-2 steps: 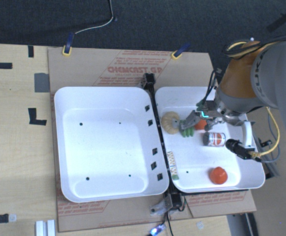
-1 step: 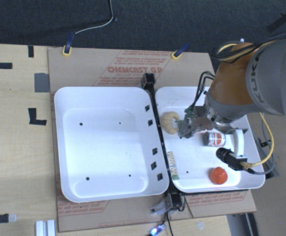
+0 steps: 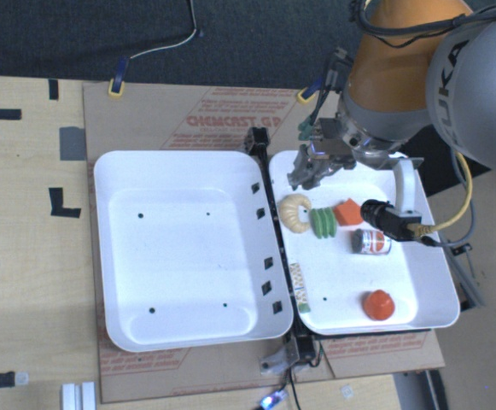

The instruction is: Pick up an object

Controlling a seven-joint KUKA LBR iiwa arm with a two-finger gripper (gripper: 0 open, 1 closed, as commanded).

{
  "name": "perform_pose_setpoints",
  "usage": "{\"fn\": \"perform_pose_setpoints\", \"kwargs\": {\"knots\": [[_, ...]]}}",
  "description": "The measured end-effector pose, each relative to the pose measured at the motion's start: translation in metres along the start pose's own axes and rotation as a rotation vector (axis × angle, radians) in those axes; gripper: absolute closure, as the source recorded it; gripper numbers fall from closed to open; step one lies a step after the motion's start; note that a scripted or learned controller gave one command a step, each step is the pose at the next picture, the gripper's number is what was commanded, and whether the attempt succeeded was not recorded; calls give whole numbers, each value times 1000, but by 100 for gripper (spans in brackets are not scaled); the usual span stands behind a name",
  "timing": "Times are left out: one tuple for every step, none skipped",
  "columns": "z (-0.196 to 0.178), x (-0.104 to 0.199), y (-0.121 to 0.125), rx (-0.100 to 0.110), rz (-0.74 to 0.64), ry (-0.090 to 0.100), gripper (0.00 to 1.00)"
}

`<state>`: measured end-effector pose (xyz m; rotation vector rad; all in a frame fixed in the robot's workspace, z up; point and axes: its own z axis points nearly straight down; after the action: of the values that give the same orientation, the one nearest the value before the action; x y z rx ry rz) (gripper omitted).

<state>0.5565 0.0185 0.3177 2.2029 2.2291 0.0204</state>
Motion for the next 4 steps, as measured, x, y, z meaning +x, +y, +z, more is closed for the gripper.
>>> {"fn": "perform_pose_setpoints", "kwargs": {"knots": [[-30, 51, -19, 13, 4, -1, 100], [-54, 38, -72, 15, 11, -4, 100], [-60, 49, -19, 13, 9, -5, 100], [-40, 23, -73, 19, 13, -5, 100]]}}
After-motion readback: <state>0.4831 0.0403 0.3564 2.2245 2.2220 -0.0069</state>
